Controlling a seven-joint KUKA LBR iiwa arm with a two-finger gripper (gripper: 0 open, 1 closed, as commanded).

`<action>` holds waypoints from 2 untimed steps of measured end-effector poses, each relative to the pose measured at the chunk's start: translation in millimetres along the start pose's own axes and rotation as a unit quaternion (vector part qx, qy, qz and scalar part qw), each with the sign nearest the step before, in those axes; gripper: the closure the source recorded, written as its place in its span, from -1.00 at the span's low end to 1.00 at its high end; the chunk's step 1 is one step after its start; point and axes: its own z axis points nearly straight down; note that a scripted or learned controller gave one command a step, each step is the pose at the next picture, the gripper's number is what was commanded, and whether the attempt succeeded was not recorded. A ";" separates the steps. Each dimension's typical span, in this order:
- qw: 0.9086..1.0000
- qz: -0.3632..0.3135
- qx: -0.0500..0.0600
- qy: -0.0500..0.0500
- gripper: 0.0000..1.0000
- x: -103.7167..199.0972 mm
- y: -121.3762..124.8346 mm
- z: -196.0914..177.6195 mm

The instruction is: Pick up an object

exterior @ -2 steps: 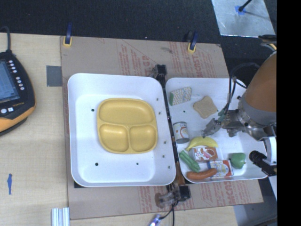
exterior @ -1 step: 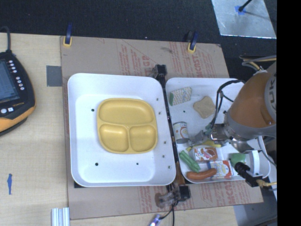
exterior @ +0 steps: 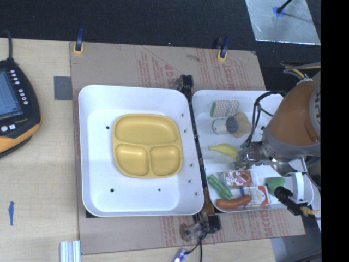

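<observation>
The right white bin [exterior: 203, 100] holds several small objects. A patterned sponge-like block [exterior: 224, 108] lies at its far end, with a small can [exterior: 226, 125] on its side just in front. A yellow banana [exterior: 223, 150] lies mid-bin. Nearer the front are a green pepper [exterior: 219, 186], a reddish sausage [exterior: 233, 202] and two printed food packets [exterior: 238, 178] [exterior: 256, 194]. My gripper [exterior: 252, 157] hangs low over the middle of this bin, just right of the banana and above the packets. The arm's orange band [exterior: 297, 119] covers the bin's right side.
The left white bin [exterior: 92, 146] holds a yellow divided plate [exterior: 147, 144]. A teach pendant [exterior: 13, 111] lies on the bench at far left. Both bins sit on a cardboard sheet [exterior: 136, 64] clamped at the back. A green object [exterior: 274, 183] shows under the arm.
</observation>
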 end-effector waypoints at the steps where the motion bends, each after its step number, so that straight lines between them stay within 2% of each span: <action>1: 1.000 0.000 0.000 0.000 -1.00 0.1 -0.1 0.1; 2: 1.000 0.001 0.001 -0.002 -1.00 28.4 56.1 12.8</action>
